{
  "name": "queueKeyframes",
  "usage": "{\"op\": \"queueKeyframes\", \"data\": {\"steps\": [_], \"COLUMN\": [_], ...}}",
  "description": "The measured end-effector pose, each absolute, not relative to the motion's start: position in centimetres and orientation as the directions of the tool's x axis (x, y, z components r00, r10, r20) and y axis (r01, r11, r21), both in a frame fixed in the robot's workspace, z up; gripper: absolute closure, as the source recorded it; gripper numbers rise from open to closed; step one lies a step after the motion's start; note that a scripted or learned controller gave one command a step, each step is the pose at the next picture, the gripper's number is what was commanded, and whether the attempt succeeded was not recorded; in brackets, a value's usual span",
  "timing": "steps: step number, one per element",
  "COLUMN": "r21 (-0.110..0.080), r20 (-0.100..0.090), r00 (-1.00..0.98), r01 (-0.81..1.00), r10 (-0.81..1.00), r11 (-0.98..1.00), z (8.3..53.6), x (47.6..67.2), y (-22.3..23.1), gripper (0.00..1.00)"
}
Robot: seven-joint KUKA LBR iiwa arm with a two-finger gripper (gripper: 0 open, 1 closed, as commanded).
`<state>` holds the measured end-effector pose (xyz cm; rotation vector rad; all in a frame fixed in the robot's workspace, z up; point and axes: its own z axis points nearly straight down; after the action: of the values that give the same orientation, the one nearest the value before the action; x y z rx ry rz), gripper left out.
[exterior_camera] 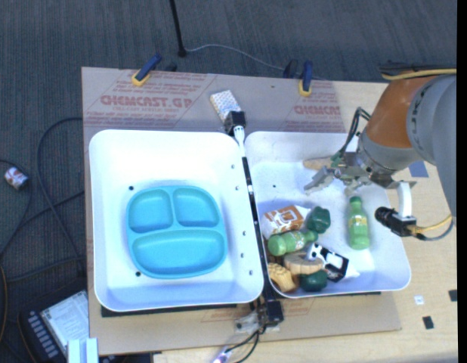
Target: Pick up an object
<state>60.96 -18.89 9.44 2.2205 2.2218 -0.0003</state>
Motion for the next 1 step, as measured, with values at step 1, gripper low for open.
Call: {"op": "queueKeyframes", "data": {"steps": [1], "r21": [0.011], "r20": [0.001], "r00": [-0.004], "r01": [1.000], "r10": [1.000], "r11": [0.004], "z": [8.86], "x": [57.92], "y": [-20.27], "gripper": [0.00]}}
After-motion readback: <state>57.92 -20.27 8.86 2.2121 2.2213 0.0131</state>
